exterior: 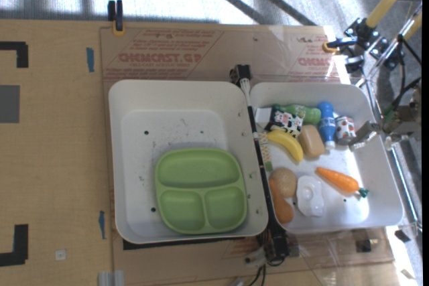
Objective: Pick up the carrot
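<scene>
Although the carrot (339, 181) lies unobstructed in the right bin (385, 214), just beside the white egg toy (310, 197), the gripper (365, 136) state cannot be determined; a misaligned descent risks nudging it away

Little of the robot is visible: its end effector (365, 135) pokes in low from the right edge, too small to tell its finger state.
</scene>
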### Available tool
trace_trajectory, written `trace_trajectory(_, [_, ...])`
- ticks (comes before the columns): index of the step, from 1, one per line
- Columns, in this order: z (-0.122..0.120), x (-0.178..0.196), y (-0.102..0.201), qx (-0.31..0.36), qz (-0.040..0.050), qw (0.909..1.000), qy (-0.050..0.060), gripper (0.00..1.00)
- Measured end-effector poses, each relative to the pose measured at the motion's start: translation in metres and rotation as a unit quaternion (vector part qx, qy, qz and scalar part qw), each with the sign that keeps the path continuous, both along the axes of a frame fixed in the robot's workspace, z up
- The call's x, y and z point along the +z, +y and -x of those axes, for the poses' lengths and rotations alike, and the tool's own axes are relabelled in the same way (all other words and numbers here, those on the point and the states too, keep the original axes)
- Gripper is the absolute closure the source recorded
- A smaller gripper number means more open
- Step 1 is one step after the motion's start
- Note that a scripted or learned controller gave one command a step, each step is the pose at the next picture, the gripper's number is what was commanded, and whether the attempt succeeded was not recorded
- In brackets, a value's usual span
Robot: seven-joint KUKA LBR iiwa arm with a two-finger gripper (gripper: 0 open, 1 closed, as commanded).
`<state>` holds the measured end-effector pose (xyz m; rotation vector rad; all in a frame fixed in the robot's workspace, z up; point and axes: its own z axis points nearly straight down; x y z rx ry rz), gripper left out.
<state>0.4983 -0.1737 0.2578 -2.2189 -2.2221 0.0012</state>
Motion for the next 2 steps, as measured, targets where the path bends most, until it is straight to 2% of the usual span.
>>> trace_trajectory(1, [0.023, -0.132, -0.027, 0.019, -0.0016, 0.9998, 0.006, 0.0])
trace_trajectory(2, [-0.016, -0.168, -0.029, -0.03, -0.0033, 0.9995, -0.004, 0.0])
